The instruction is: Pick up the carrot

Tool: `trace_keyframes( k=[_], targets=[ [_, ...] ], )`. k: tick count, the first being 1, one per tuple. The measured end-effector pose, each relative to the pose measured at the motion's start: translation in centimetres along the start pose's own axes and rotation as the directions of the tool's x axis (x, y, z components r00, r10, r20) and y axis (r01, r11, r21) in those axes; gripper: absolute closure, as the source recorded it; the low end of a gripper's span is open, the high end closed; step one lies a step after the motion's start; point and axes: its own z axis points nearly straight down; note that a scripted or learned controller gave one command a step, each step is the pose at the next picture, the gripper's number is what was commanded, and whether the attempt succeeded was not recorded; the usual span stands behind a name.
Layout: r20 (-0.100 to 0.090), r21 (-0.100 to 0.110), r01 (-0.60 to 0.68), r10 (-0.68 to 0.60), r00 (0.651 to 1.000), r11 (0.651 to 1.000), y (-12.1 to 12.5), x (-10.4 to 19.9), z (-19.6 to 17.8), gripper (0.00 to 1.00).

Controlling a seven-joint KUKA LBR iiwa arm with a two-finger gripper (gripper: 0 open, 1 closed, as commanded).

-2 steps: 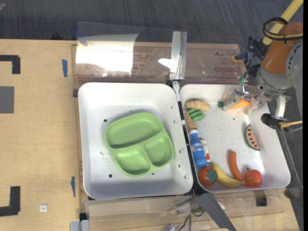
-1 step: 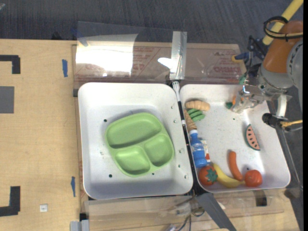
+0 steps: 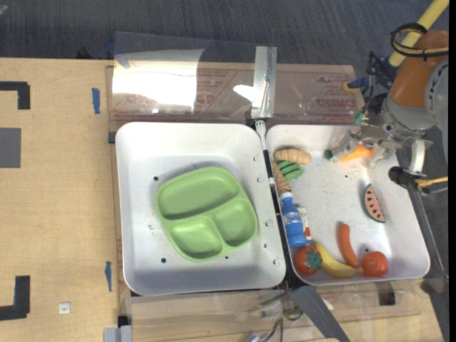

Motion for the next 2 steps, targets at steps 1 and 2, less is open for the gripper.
trace_keyframes(
  k=[1,2],
  targets=[
    [-0.001,-0.009,0.079,-0.079,0.997,0.997,0.16,-0.3,0.64,0.0],
    [0.001,0.0,0.083,-0.083,0.997,0.997,-0.11,-0.2,0.18,1.0]
  ],
)
